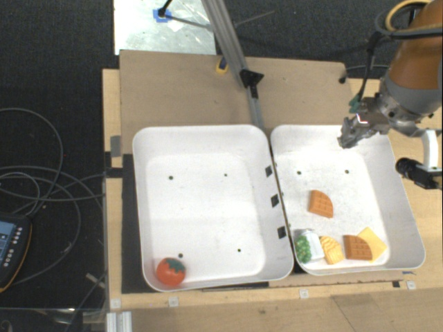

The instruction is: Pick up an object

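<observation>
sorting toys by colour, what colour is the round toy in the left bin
Red-orange with a dark green top, the round toy shows clearly in the camera view.

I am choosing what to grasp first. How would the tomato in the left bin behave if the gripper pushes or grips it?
The tomato looks round, so a push would probably roll it along the left bin wall. Its surface looks smooth and glossy, so it may slip. It resembles toy food, likely light and stiff.

Red tomato (170, 272), orange waffle wedge (320, 204), yellow cheese (373, 241), white bins (201, 138)

The arm (415, 61) reaches in from the right, wrist angled downward.
</observation>
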`<state>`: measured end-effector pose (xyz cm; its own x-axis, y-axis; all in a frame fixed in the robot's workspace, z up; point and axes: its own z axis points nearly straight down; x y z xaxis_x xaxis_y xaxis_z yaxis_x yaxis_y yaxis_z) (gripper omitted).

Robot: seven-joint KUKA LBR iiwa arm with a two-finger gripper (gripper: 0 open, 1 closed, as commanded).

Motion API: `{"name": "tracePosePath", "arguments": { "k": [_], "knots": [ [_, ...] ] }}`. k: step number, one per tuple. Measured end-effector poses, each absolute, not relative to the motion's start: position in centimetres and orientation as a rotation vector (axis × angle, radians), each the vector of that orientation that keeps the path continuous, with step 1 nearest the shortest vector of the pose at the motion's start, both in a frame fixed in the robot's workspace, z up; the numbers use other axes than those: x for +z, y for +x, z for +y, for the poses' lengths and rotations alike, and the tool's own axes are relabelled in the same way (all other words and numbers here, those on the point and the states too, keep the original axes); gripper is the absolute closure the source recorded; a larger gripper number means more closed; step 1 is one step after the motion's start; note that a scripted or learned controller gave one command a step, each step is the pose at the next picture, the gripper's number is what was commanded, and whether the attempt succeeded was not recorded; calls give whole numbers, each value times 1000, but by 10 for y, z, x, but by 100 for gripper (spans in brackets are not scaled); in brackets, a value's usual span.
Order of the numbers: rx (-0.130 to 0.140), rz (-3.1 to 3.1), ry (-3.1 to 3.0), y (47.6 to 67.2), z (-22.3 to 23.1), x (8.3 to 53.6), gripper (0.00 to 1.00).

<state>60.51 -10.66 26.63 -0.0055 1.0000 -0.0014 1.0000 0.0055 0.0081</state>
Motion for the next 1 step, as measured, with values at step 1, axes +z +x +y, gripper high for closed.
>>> {"name": "tracePosePath", "arguments": {
  "k": [1],
  "knots": [
    [3,2234,2210,594,-47,264,100]
  ]
}}
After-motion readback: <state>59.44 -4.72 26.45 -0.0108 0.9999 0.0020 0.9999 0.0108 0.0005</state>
